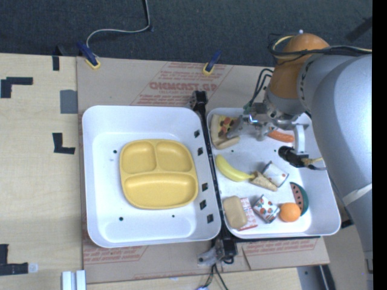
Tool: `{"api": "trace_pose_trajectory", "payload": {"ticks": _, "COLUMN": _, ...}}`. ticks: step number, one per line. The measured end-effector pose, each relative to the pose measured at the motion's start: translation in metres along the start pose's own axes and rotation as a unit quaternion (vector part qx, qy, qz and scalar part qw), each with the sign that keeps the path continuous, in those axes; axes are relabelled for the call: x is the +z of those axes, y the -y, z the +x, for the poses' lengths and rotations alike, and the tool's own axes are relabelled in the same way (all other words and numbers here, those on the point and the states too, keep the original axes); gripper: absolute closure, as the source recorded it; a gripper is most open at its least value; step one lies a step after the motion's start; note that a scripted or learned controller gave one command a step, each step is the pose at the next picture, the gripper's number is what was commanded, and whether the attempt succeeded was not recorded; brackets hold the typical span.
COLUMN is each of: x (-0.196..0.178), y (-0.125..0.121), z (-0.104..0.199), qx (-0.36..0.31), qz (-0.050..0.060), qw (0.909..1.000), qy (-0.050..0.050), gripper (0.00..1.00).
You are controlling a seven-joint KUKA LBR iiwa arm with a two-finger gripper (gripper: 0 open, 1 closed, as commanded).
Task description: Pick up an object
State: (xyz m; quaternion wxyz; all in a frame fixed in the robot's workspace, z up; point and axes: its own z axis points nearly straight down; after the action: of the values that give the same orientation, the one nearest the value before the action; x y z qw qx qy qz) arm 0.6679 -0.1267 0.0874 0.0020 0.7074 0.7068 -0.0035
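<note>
We see the hand low over the right bin, near its far edge, w/ the pizza slice just beside it toward the far-left corner and the carrot just on its other side. Our guess: the pizza is the nearer target; its long axis runs roughly far-to-near. Can't tell if the hand is open or closed, too small and cluttered. The arm reaches in from the bin's right edge, wrist bent down. Banana lies mid-bin, nearer us.

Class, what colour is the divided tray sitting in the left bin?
The divided tray is plain yellow, seen clearly in the camera view.
</note>
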Motion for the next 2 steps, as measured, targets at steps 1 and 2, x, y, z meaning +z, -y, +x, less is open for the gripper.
{"api": "trace_pose_trajectory", "payload": {"ticks": 1, "x": 0.000, "y": 0.001, "z": 0.007, "qx": 0.001, "qz": 0.001, "qw": 1.0000, "qy": 0.002, "gripper": 0.00}}
{"api": "trace_pose_trajectory", "payload": {"ticks": 2, "x": -0.011, "y": -0.001, "z": 0.012, "qx": 0.000, "qz": 0.000, "qw": 1.0000, "qy": -0.003, "gripper": 1.00}}
